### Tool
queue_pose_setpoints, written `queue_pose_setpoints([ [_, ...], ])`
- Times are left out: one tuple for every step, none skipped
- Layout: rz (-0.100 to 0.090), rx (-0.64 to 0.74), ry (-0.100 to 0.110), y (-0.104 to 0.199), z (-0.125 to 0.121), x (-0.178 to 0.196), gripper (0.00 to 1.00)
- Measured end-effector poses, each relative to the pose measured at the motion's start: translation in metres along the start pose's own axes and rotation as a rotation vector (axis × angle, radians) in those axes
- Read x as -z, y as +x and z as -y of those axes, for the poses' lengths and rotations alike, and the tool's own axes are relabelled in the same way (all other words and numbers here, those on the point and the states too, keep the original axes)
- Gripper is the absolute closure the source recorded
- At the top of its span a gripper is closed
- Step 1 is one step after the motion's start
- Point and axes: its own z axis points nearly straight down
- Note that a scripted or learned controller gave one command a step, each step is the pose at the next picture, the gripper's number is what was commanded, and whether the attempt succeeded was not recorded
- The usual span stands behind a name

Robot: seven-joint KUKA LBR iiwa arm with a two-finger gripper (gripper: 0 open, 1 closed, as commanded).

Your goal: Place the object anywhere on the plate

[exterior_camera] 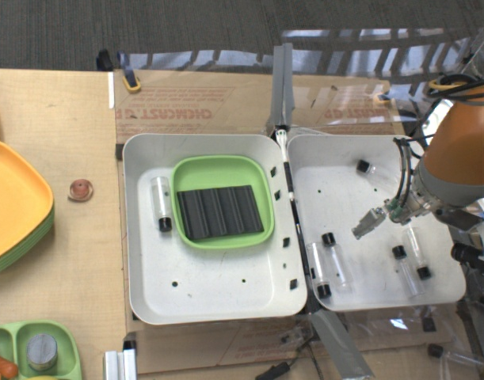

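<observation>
- Green is the colour of the plate (222,170), and it sits in the left bin (146,283) with a dark ribbed mat (219,211) lying on it.
- Clear little tubes with black caps are the things to move. One tube (160,203) lies in the left bin, just beside the plate but not on it.
- More tubes lie in the right bin (337,161). One long tube (319,271) rests near the wall between the bins, another tube (333,253) lies next to it, a small one (363,166) is near the top, and two more tubes (409,260) lie over on the right.
- I think the job is at the picking-up step, since no tube is on the plate yet.
- The arm (455,153) reaches into the right bin, and the claw (370,222) hangs low over the white floor, between the tubes.
- I cannot tell how the claw stands, wide or closed, because it is small and grey and blurry here. Nothing I can see is in it, and it does not seem to touch any tube.
- Next, I think the claw needs to line up over one tube, go down, pinch it, lift it, then carry it left over the wall to the plate.
- Tubes are round and can roll away, so the pinch should be across the middle.
</observation>
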Motion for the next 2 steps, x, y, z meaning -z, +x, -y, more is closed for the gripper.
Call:
queue_pose_setpoints([
  [0.001, -0.049, -0.001, -0.028, 0.058, 0.021, 0.00],
  [0.002, -0.188, -0.001, -0.071, 0.039, 0.137, 0.00],
])
